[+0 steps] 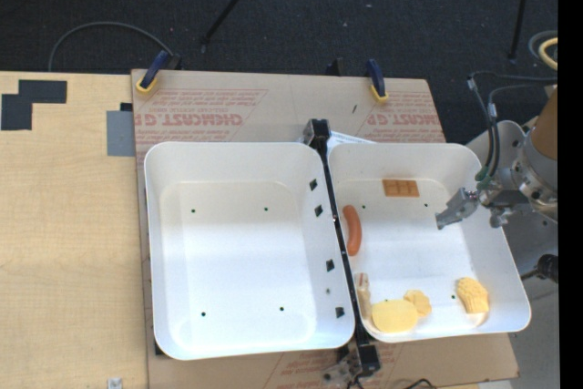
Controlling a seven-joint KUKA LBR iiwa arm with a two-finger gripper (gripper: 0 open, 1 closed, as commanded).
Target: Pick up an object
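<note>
We are looking down on the desk [73, 223] with two white bins side by side, and all the action sits on the right. The left bin [164, 196] has only its bare floor to show, while the right bin [510, 287] carries every candidate: an orange waffle-like square [400, 188] toward the far wall, a reddish sausage piece [352, 230] lying just beside the divider between the bins, a round yellow piece [395, 316] with a smaller yellow lump [418, 300] touching it at the near edge, and a yellow corn cob [472, 294] in the near right corner. The arm [537, 168] comes in from the right, and its gripper [453, 215] hangs over the right side of that bin, pointing inward and well apart from every item. Whether that gripper is spread or pressed together we cannot tell; it is too small and dark against the white. We see nothing between its tips, so in our judgement the pick is not yet made. What is left is nearly everything: choose a target, descend onto it, clamp, and lift it free of the bin. The corn cob and the waffle-like square look like the nearest options from here.
</note>
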